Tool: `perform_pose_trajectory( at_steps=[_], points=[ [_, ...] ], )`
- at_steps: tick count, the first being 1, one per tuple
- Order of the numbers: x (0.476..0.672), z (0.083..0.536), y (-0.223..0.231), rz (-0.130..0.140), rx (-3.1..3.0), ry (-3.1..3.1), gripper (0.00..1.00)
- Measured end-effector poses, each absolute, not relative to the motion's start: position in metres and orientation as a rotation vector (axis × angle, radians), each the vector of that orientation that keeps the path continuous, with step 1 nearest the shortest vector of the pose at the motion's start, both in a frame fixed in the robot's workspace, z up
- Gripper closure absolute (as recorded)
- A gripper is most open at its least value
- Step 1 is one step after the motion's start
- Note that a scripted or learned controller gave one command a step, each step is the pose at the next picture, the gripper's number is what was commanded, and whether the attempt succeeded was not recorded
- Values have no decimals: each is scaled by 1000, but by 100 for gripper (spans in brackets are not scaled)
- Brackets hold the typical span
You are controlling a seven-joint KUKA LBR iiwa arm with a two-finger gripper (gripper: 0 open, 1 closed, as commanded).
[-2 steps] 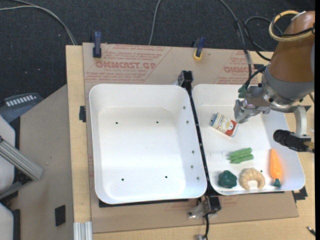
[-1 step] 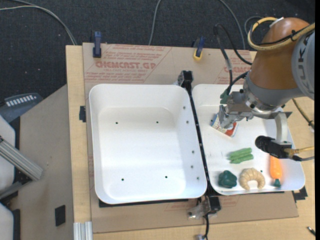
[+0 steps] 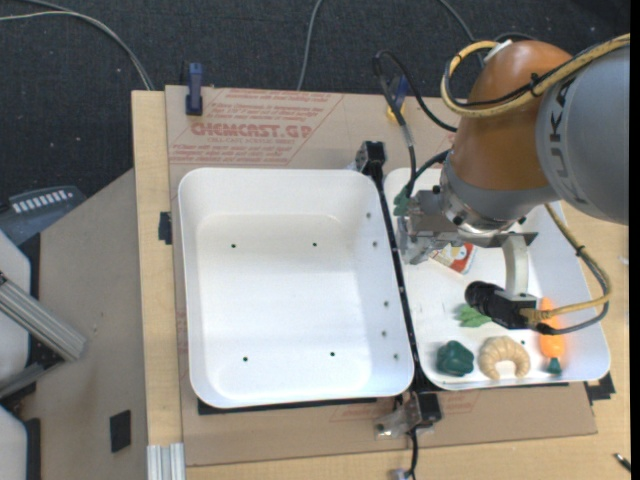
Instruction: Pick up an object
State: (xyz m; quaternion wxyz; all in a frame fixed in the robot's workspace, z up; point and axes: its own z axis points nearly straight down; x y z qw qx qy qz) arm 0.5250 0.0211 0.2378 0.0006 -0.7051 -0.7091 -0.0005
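Claw (image 3: 428, 233): state cannot be told; red-white item (image 3: 460, 259) noted just beside it; teal lump (image 3: 455, 358) and beige croissant (image 3: 503, 357) logged well apart.

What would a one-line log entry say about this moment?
stage: pick not yet done | gripper: over right bin, near red-and-white item | held: nothing seen | also in bin: green lump, beige croissant shape, orange piece

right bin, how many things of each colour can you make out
green: 2, lump and leafy piece
beige: 1, pastry shape
orange: 1, chunk
red and white: 1, packet
total: 5 clear; the arm may hide more
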Motion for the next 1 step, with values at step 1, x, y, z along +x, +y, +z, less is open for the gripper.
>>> perform_pose_trajectory(
  at_steps=[1],
  points=[
    [511, 237, 62, -1, -2216, -2225, 100]
  ],
)
